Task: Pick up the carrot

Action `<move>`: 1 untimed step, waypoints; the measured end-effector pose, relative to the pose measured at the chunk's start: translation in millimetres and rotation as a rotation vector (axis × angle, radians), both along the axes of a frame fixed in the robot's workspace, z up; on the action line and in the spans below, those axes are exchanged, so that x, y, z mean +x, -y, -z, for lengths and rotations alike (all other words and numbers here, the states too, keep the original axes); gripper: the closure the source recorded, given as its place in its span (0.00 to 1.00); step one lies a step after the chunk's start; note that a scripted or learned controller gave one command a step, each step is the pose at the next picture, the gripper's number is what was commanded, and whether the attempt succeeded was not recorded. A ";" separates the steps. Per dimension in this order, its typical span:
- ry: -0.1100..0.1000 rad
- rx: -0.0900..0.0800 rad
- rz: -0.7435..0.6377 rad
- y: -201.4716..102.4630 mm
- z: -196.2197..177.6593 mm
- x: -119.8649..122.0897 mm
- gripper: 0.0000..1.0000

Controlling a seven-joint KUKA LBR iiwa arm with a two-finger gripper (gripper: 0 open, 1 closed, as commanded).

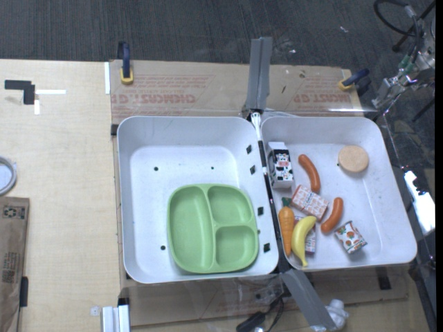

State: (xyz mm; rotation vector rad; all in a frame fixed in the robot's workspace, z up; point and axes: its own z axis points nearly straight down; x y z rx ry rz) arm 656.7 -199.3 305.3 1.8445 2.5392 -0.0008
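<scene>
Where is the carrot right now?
The carrot lies in the right bin, near its front left corner, right beside the banana and below the milk carton.

Carrot [286,229]: small, orange, w/ green stub at top end (toy-like look). Lies flat in right bin [387,206], near-left corner area, close to the left wall. Long axis runs approx. far-to-near. Banana [302,239] touching along its right side. Not lifted.
</scene>
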 end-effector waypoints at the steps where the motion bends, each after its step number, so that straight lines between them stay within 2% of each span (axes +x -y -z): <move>1: -0.003 0.001 0.077 -34.6 17.4 2.7 1.00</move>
